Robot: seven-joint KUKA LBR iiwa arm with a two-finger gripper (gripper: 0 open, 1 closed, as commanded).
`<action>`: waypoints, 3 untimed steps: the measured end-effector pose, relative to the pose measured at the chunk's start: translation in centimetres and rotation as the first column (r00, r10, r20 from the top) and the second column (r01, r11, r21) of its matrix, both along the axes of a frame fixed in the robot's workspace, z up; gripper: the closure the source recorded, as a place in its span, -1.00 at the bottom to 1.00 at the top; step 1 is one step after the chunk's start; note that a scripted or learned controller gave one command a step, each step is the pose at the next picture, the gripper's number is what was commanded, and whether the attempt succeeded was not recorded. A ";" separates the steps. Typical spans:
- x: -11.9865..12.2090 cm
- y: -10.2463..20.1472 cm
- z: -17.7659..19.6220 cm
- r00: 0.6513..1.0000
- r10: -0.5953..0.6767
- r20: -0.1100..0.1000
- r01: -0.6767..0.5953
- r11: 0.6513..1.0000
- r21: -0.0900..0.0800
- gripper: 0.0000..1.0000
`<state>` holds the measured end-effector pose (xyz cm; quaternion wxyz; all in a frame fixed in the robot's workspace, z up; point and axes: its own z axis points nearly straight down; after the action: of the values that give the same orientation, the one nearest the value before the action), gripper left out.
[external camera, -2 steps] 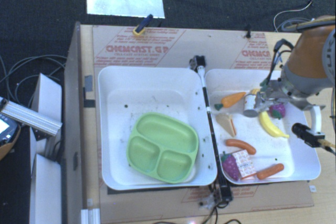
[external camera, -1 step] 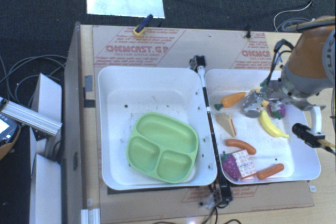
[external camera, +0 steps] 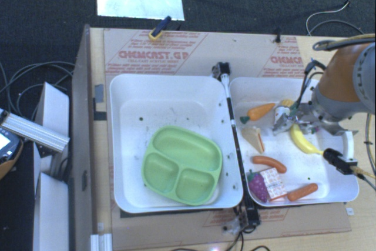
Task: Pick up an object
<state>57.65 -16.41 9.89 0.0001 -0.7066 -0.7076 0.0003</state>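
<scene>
My gripper (external camera: 283,121) hangs low over the back of the right bin (external camera: 346,185), at the end of the grey arm (external camera: 343,88) with its orange band. An orange carrot (external camera: 261,110) lies just left of it. A yellow banana (external camera: 304,140) lies just to its right and nearer the front. A small yellow piece (external camera: 286,103) sits right behind the gripper. Further forward lie a pale sandwich wedge (external camera: 254,139), a red sausage (external camera: 269,164), a purple fruit (external camera: 257,186), a small red-and-white box (external camera: 274,183) and a second orange-red piece (external camera: 302,191).
The left bin (external camera: 135,97) holds a green divided plate (external camera: 183,165). A black divider bar (external camera: 232,126) runs between the two bins. A black part of the arm (external camera: 339,161) sits over the right bin's right side. Cardboard lines the bench behind the bins.
</scene>
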 end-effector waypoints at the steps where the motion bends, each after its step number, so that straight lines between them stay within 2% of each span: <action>1: 0.1 0.0 1.1 1.000 0.002 0.004 -0.002 1.000 -0.001 1.00; 2: 0.1 0.0 1.1 1.000 0.002 0.004 -0.002 1.000 0.000 -1.00; 3: 6.0 -2.5 1.4 1.000 0.003 0.004 -0.003 1.000 -0.001 -1.00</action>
<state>63.69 -18.94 11.25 -0.0017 -0.7055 -0.7087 -0.0006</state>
